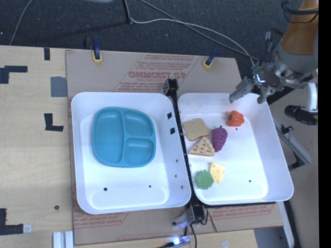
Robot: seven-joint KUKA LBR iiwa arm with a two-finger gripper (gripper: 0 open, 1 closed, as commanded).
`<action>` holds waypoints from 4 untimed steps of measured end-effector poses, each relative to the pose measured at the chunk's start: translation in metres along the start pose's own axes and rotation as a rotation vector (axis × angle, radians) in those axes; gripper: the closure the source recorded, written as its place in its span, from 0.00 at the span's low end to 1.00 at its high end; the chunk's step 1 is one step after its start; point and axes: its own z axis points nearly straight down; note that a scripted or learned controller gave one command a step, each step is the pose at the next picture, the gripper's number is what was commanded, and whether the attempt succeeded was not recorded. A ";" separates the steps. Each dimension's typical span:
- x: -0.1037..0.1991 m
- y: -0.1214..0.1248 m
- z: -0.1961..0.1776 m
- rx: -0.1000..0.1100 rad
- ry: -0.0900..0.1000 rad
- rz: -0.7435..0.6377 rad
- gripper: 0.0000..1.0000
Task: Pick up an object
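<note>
1. Camera view. Two white bins sit side by side on the desk (pixel 31 138). The left bin (pixel 83 190) fills the centre-left of the frame; the right bin (pixel 269 180) fills the centre-right.
2. Left bin: holds a blue compartment plate (pixel 124 137), lying flat in the bin's upper half, three sections visible.
3. Right bin: six small food items.
   - Orange-red pepper (pixel 235 118), upper right of the cluster, apart from the rest.
   - Bread slice (pixel 195 128), near the bin's left wall.
   - Purple grapes (pixel 219 138), just right of the bread; long axis runs roughly top to bottom of the frame, narrow end toward the bottom.
   - Sandwich wedge (pixel 202 148), just below the bread, touching the grapes' lower left; point aimed toward the top of the frame.
   - Yellow cheese piece (pixel 217 171), lower in the bin.
   - Green round item (pixel 204 179), touching the cheese on its left.
4. The gripper (pixel 252 92) hangs at the upper right of the frame, over the right bin's far rim, above and right of the pepper. Jaws spread, nothing between them.
</note>
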 end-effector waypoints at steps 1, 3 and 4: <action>0.001 0.000 -0.010 0.000 0.000 -0.002 1.00; 0.170 0.032 -0.003 0.013 0.003 -0.006 1.00; 0.257 0.036 0.084 0.010 0.002 -0.008 1.00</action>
